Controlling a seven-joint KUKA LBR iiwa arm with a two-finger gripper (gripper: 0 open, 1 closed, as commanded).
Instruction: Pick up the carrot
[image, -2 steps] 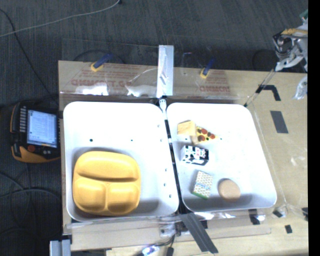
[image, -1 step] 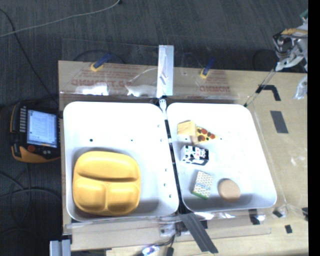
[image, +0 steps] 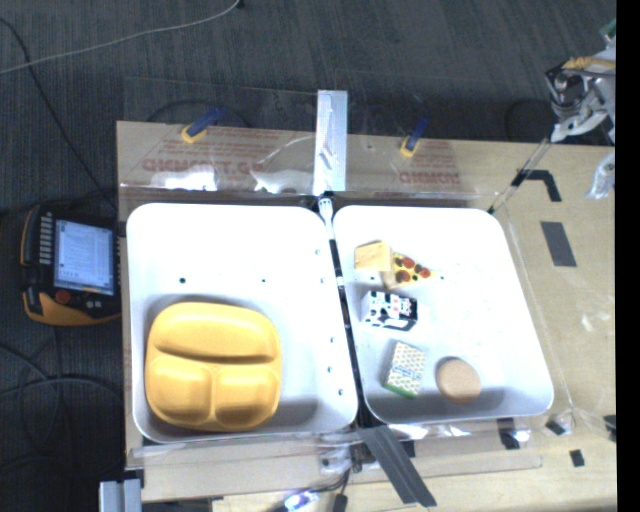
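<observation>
A yellow loaf-shaped toy (image: 212, 362) fills the left bin's (image: 230, 235) near corner.

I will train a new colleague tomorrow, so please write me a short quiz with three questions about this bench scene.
1. True or false: the large yellow object lies in the left bin.
2. Which item in the right bin sits lowest in the view? A) round tan disc B) yellow block C) black-and-white item
3. Fill in: the gripper is outside both bins, at the view's upper ____ corner.
Key: 1 true; 2 A; 3 right.
</observation>
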